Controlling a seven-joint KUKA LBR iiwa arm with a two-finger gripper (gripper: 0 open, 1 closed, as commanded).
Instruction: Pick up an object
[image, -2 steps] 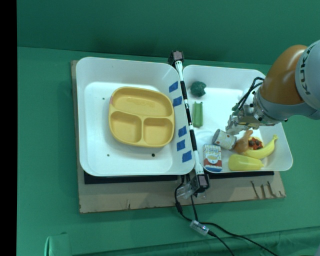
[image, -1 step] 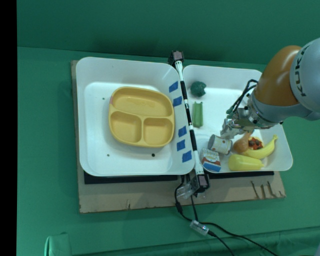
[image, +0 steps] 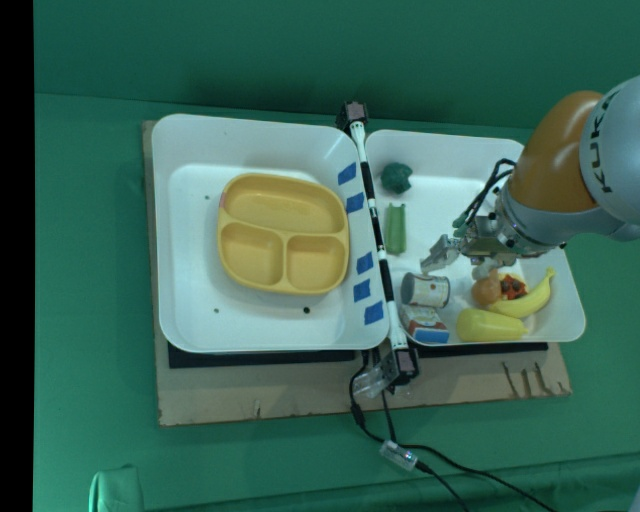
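My gripper (image: 461, 258) hangs over the right bin (image: 545, 180), open, with nothing between its fingers. One finger (image: 438, 254) points down and left, just above a small tin can (image: 426, 290) lying on its side. An orange (image: 486, 291) sits just below the gripper's right side, touching a red item (image: 513, 287) and a banana (image: 532, 297). A yellow pepper (image: 490, 325) and a white, red and blue carton (image: 424, 322) lie along the bin's front wall. A green stick (image: 397, 228) and a broccoli piece (image: 398, 177) lie to the gripper's left.
The left bin (image: 190, 200) holds a yellow divided plate (image: 283, 233). A black-and-white bar with blue tape (image: 372, 215) runs between the bins. Cables (image: 400, 455) trail off the front of the cardboard base. The grey and orange arm (image: 570, 170) covers the right bin's far right part.
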